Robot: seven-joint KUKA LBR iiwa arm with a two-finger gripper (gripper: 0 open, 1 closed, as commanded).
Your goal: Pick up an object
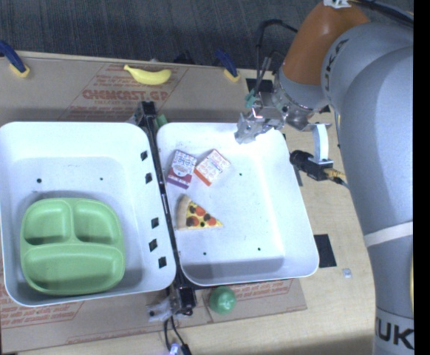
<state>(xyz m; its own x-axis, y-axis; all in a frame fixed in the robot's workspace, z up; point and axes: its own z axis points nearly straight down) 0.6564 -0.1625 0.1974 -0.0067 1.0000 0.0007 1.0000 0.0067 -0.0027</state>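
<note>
Right now gripper (249,132) hangs over right bin's (289,220) back rim; can't tell its state. Two small cartons (197,167) lie just left and nearer cam, pizza slice (197,217) further that way.

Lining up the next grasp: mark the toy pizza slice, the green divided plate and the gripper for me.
Triangular toy pizza slice (197,216), camera view, middle of its topped face.
Green divided plastic plate (72,273), camera view, its front compartment.
Gripper (246,134), camera view, at its fingertips over the right bin's far edge.
</note>
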